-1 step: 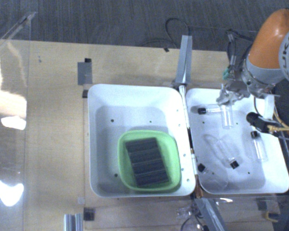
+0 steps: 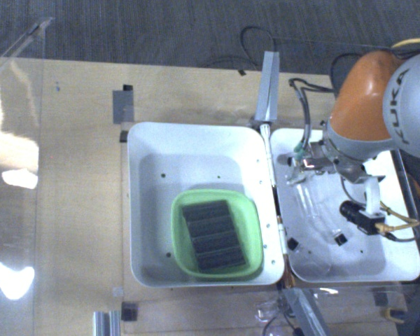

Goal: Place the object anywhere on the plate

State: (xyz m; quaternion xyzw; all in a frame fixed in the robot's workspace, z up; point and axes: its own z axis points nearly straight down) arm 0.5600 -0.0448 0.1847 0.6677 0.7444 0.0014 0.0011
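Where the left white bin (image 2: pixel 143 208) sits on the counter (image 2: pixel 63 215), a green plate (image 2: pixel 250 222) lies toward its front right, and on the plate rests the object, a dark ribbed block (image 2: pixel 211 235) with several ridges across it, lying flat and slightly askew. Beside it, touching along a shared edge, the right white bin (image 2: pixel 399 257) holds a small black piece (image 2: pixel 340 239) near its middle. Over that right bin hangs the arm (image 2: pixel 378 107), its end effector (image 2: pixel 301 180) low above the bin floor; whether it is parted or closed I cannot tell.
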